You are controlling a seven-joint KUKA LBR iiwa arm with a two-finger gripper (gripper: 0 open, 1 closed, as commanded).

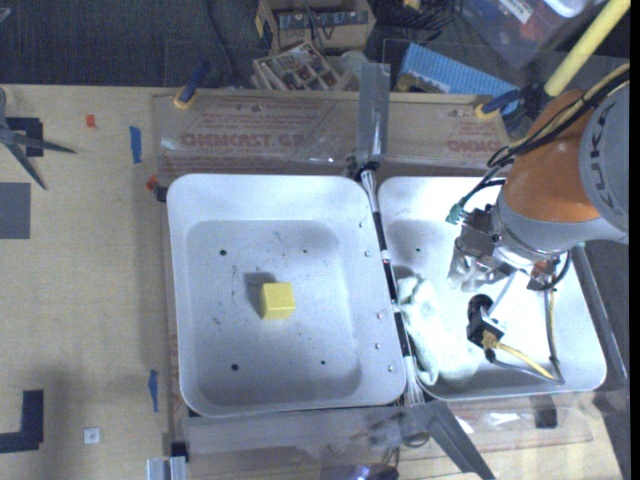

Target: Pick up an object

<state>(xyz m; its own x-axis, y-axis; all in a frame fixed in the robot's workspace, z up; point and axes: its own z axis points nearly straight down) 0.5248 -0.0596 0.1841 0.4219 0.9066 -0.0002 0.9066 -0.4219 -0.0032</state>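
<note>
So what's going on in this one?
A KUKA arm reaches in from the right, with its gripper low over the right bin. A yellow block sits alone near the middle of the left bin, well away from the gripper. Some pale, hard-to-identify material lies along the right bin's left edge.

The arm [600, 168] reads "KUK"; the cardboard's [250, 133] red print is illegible.

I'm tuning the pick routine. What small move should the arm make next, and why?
Probably shift left toward the yellow block. It lies alone in the left bin, while the gripper hangs over the right bin.
</note>
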